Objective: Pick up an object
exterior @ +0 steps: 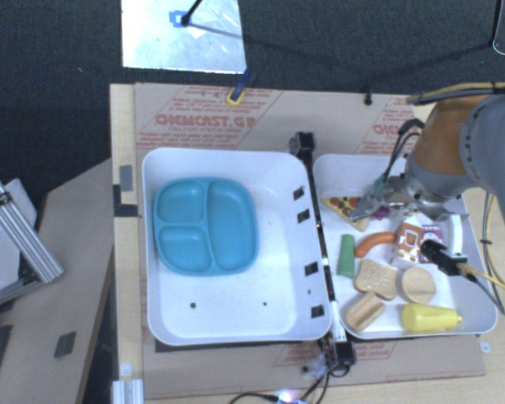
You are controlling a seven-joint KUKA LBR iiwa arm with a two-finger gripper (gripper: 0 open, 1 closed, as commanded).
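Note:
My gripper (375, 202) is low over the back of the right bin (481, 308), right beside a pizza slice (340, 204) and apparently touching its right end. In front of it lie an orange sausage (372, 244), a green stick (346, 255), a toast slice (378, 279), a round tan cookie (418, 285), a bread roll (364, 311) and a yellow lemon-like piece (431, 316). I see nothing lifted off the bin floor. The wrist hides part of the bin's back right.
The left bin (236, 331) holds a blue divided plate (206, 225) towards its left. A black divider rail (313, 225) runs between the two bins. The arm (471, 141) comes in from the right above the right bin's back corner.

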